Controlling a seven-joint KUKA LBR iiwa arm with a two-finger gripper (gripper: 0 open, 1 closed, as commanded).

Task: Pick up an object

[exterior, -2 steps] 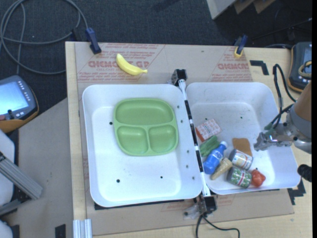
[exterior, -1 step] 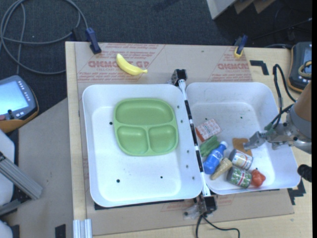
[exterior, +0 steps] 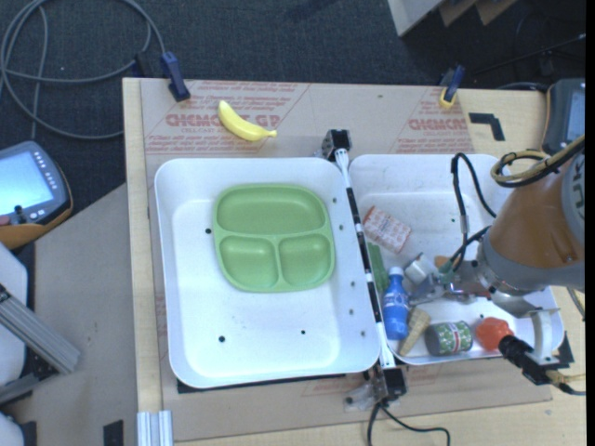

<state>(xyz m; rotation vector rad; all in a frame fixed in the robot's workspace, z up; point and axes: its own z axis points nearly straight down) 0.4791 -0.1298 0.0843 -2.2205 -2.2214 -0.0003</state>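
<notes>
Blue bottle (exterior: 395,305) lies along the left wall of the right bin (exterior: 423,170), and the claw (exterior: 430,288) hangs low just right of it; whether the claw is spread or pressed together cannot be told, nor whether it touches anything. Right of the bottle lie a green-labelled jar (exterior: 451,338) and, past that, an orange object (exterior: 492,327). Above the bottle sits a red-and-white packet (exterior: 386,228). Well left of the bottle, a green divided plate (exterior: 274,235) rests in the left bin (exterior: 186,277).
</notes>
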